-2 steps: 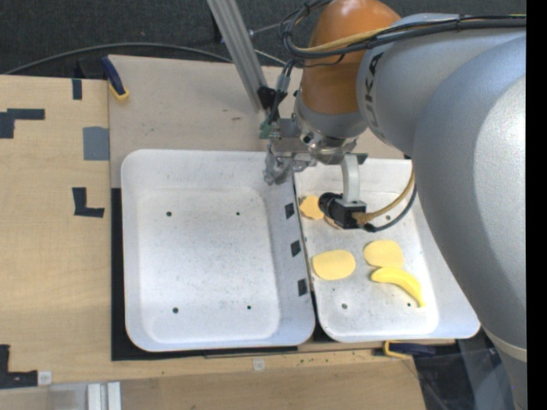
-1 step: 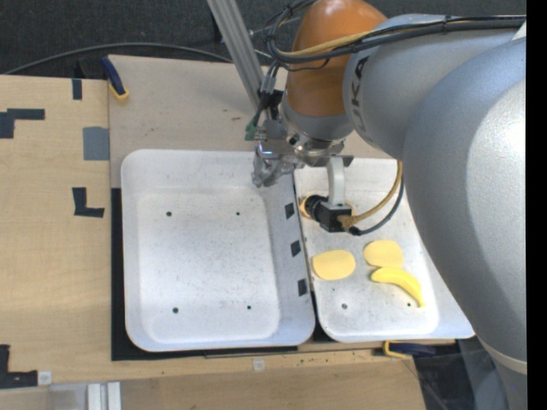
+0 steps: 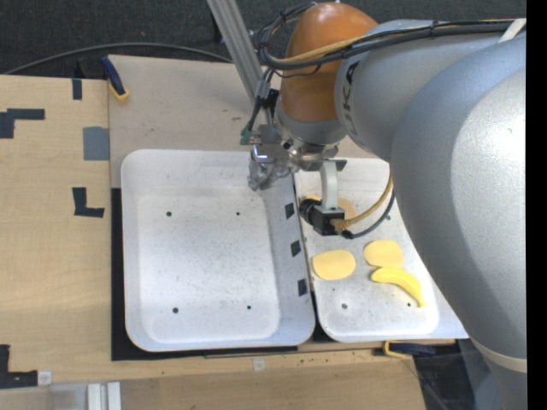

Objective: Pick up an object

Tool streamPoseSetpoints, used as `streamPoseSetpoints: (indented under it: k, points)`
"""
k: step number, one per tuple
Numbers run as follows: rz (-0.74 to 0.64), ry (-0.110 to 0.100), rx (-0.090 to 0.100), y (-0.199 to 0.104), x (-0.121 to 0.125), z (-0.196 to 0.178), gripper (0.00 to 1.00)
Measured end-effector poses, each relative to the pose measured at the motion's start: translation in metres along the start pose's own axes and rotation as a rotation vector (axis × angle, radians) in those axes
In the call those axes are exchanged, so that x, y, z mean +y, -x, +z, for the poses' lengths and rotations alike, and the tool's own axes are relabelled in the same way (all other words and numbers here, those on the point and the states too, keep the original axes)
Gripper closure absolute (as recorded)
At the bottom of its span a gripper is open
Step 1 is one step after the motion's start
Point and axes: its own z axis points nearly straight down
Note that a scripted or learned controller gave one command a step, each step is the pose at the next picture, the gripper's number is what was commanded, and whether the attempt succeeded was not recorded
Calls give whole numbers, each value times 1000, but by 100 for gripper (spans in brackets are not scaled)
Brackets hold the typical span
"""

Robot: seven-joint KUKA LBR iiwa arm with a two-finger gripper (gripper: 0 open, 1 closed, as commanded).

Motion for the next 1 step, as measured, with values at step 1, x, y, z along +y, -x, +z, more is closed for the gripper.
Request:
streamPoseSetpoints:
  k: [1]
  points:
    - [0, 1, 0, 0, 0, -1, 0]
